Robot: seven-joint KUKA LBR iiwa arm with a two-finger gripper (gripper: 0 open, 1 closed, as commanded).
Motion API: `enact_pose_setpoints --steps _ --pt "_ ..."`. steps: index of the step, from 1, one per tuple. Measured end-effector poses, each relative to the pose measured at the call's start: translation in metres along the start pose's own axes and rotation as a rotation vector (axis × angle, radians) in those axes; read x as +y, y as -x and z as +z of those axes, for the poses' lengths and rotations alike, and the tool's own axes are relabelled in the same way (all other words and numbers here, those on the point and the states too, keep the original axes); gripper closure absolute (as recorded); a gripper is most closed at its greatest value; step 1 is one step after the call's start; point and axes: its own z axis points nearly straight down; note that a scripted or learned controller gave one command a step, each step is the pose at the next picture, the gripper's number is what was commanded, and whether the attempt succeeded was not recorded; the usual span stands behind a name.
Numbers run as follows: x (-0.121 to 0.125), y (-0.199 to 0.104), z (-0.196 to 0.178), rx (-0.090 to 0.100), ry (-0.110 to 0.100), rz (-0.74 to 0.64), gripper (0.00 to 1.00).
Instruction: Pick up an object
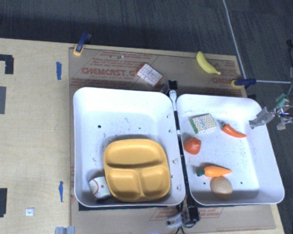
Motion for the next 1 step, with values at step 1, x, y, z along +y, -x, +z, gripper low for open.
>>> enact_pose_setpoints --steps 1 --pt "-0.0215 -0.0362 0.1116 0.000 0.000 0.000 0.00"
